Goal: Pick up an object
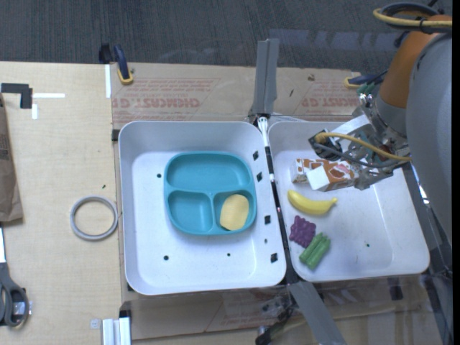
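Carton point(327, 173): lies in the right bin point(392, 254), long axis left-right, directly under the gripper point(359, 165).
Fingers: spread cannot be told.
Banana point(311, 203): just below-left.

Two bins side by side before you

In your left bin point(144, 264) sits a tray point(194, 182), with a lemon point(234, 212) in its near right compartment. In your right bin point(388, 254), a carton point(327, 173) lies farthest back, a banana point(311, 203) before it, then grapes point(302, 230) and a cucumber point(315, 251) nearest.
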Tool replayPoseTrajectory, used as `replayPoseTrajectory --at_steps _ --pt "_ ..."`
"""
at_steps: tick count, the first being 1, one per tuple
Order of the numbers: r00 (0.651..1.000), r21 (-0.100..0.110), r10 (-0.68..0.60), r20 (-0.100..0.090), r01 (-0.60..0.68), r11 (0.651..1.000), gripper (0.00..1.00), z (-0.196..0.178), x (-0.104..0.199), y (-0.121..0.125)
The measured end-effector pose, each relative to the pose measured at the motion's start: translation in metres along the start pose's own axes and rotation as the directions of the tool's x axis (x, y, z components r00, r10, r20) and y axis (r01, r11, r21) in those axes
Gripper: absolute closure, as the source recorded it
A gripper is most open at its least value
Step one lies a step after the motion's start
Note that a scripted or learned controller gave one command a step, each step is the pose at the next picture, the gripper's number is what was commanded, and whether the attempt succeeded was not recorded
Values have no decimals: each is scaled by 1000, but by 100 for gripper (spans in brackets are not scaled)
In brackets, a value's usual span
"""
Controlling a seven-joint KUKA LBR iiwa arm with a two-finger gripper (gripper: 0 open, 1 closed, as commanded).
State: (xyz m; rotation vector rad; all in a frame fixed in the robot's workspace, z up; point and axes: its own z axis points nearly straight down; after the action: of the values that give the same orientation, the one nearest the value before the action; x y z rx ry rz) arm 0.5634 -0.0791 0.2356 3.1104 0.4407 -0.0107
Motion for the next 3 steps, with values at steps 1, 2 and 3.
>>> replayPoseTrajectory --at_steps 1,2,3 --pt "999 2 -35 -1 35 999 100 125 -52 89" --pt "995 3 -97 -2 97 995 100 112 -93 89" --pt "963 0 -268 -4 268 963 100 63 -104 78"
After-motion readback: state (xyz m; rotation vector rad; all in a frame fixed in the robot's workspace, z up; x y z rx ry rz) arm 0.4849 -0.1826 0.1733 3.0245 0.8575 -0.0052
